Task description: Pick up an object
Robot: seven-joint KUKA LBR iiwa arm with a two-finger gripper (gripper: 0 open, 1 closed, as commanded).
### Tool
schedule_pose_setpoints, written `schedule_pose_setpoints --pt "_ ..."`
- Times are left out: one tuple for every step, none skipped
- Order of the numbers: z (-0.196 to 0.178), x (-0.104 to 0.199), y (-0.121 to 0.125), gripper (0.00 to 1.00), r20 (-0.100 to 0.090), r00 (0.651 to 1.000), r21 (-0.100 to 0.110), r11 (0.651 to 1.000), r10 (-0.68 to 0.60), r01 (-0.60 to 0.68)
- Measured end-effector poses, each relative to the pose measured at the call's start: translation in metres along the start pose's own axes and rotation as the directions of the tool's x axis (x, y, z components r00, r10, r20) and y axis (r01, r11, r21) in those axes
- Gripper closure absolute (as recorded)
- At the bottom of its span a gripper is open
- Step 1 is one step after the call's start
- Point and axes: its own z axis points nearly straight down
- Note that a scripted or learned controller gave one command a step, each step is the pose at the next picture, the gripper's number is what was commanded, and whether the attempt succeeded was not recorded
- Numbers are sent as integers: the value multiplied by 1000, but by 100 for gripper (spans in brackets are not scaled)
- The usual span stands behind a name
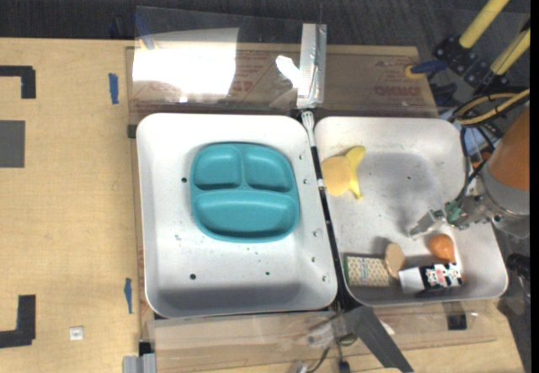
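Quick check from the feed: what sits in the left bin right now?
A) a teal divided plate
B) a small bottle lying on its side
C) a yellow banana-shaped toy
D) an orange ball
A: the teal divided plate lies in the left bin; the yellow toy and bottle are in the right bin.

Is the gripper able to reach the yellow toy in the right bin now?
Probably yes. The yellow toy lies alone, with bare bin floor between it and the gripper.

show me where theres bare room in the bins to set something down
Right bin: bare floor between the yellow toy and the gripper. Crowded along its front: sponge, orange ball, bottle. Left bin: only margins around the teal plate.
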Motion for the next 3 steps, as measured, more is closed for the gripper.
schedule_pose_setpoints --pt "12 2 14 0 -3 986 5 986 -165 165" --pt "-1 1 17 100 3 987 -2 987 -164 164" --pt "-107 41 39 100 -3 923 0 923 -385 385"
